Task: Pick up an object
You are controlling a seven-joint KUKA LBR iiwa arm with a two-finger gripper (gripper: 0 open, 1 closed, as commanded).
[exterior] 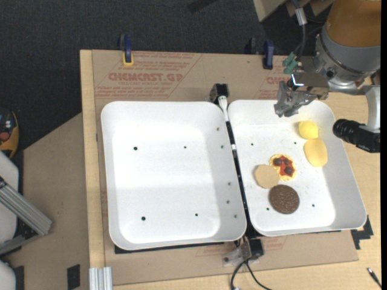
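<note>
The left bin (pixel 121 162) offers nothing to grasp, while the right bin (pixel 344 213) holds five small food pieces, and the hand (pixel 290 104), hovering at its far edge, grip state indiscernible, seemingly approaching, must next descend onto the nearest yellow piece (pixel 308 130).

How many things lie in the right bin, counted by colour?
Yellow: 2, one above the other
Tan: 1
Brown: 1
Red and yellow, pizza-like: 1
Total: 5
</note>
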